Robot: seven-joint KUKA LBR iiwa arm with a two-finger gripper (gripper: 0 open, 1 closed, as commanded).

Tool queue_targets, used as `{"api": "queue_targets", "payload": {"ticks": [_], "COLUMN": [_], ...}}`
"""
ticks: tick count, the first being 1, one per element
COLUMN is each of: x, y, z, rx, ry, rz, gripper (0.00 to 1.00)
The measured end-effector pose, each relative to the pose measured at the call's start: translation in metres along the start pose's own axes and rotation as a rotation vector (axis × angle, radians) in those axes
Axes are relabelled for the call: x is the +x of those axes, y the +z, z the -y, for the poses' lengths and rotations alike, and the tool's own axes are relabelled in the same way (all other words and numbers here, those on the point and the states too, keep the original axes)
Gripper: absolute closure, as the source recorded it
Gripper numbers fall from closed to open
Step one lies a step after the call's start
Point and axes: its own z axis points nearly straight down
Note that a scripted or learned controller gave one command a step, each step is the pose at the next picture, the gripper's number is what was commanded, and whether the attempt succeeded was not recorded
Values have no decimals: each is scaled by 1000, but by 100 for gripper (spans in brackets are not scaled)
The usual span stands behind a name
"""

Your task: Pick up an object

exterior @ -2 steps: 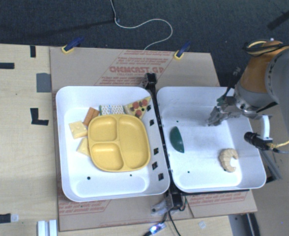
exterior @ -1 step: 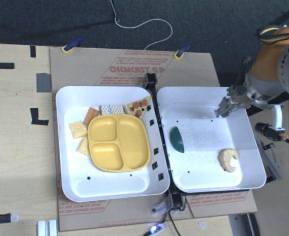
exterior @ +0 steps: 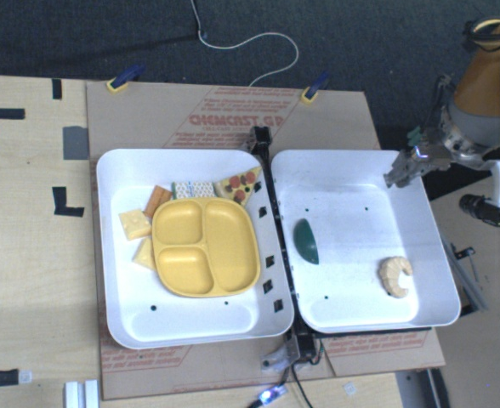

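Claw (exterior: 400, 173) at right bin's (exterior: 352, 308) far-right rim, grip state unclear, croissant (exterior: 395, 276) well below, apart.

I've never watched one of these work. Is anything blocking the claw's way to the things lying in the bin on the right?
Nothing visible does. The gripper sits at the far right corner of the right bin. The croissant-shaped piece and the green object lie apart on bare white floor, with only open bin between them and it.
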Motion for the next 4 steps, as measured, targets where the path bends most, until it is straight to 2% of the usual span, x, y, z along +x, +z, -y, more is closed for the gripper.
{"api": "queue_targets", "payload": {"ticks": [1,2,3,4], "x": [1,58,113,148], "y": [-16,-25,-8,-24], "z": [-1,-15,-32,-37], "rx": [3,4,6,4], "ry": [0,-5,-3,-2], "rz": [-1,-2,-1,-2], "gripper": [100,100,100,100]}}
